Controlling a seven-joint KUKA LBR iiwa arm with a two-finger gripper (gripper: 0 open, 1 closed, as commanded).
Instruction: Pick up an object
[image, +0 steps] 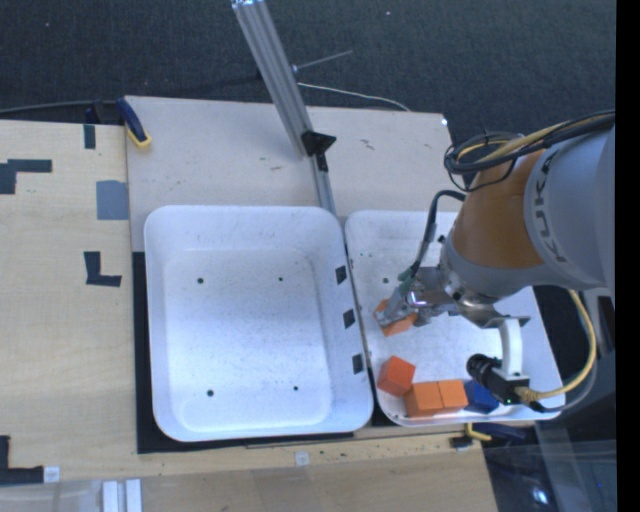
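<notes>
My gripper (397, 312) reaches in from the right over the right bin (372, 236), near that bin's left wall. A small orange block (398, 324) sits between the fingertips, and the fingers are shut on it. I cannot tell whether it is off the bin floor. Closer to the front lie an orange cube (396, 375) and a longer orange block (436, 397), with a blue piece (481, 398) at their right. The arm's orange band and wrist hide the right half of this bin.
The left bin (160, 300) is wide and shallow and shares a wall with the right bin. A slanted metal pole (283, 85) runs down to the bins' back edge. Black cables and a connector (492, 372) hang by the front right corner.
</notes>
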